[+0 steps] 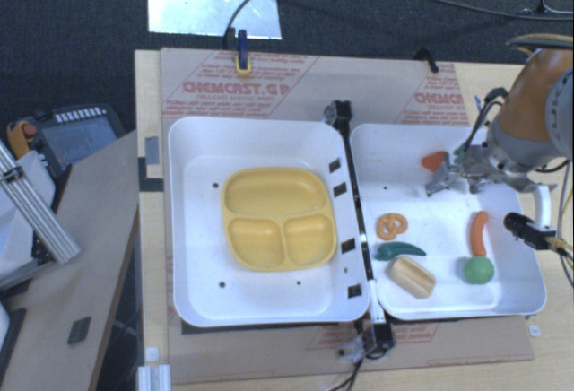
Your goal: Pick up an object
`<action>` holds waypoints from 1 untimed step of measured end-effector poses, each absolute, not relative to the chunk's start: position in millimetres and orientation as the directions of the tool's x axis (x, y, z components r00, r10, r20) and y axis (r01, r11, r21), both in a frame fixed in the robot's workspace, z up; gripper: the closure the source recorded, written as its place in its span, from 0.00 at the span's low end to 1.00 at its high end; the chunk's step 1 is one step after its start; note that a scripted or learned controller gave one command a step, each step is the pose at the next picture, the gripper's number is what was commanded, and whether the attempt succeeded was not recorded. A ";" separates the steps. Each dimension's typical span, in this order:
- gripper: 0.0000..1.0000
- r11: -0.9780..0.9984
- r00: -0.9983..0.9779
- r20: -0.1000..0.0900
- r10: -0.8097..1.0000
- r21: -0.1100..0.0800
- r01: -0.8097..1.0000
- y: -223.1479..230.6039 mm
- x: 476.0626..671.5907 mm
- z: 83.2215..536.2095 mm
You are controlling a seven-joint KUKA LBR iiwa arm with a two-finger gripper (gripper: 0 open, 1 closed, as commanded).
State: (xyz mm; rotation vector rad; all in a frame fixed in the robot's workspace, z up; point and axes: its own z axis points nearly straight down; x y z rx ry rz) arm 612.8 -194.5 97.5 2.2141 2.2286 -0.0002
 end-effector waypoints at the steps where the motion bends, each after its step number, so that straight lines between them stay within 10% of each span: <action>1: 1.00 0.007 -0.007 -0.002 1.000 0.005 1.000 -194.9 613.9 111.0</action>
